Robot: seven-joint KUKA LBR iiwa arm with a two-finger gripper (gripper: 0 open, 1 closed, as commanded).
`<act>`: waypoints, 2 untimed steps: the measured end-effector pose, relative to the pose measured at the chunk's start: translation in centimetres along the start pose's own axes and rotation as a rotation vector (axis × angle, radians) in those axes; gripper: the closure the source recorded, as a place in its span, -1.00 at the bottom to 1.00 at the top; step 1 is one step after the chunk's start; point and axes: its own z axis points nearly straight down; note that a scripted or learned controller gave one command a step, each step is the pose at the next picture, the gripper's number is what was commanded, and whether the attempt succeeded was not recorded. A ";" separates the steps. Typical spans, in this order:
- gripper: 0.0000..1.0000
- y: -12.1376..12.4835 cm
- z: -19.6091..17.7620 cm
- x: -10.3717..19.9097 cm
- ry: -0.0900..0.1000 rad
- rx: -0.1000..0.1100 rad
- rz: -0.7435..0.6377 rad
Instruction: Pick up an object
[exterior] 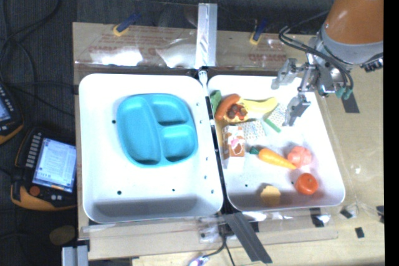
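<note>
The right bin (330,152) holds several toy foods: a brown hot dog (229,108), a yellow banana (259,106), a small patterned carton (240,137), an orange carrot (274,157), a pink fruit (299,154), a red tomato (306,183) and a tan piece (270,194). My gripper (291,93) hangs over the bin's far right part, just right of the banana's tip. It is open with nothing between its fingers. A small green piece (271,126) lies just below and left of the lower finger.
The left bin (100,190) carries a blue divided tray (159,128). A metal divider (206,34) stands behind the two bins. The grey arm with its orange band (355,6) comes in from the upper right. A handheld device (47,165) lies off the bench at left.
</note>
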 end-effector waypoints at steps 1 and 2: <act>-1.00 -3.8 -4.5 -3.3 -0.001 0.001 -0.053; -1.00 -2.3 12.2 -5.8 0.002 -0.001 0.163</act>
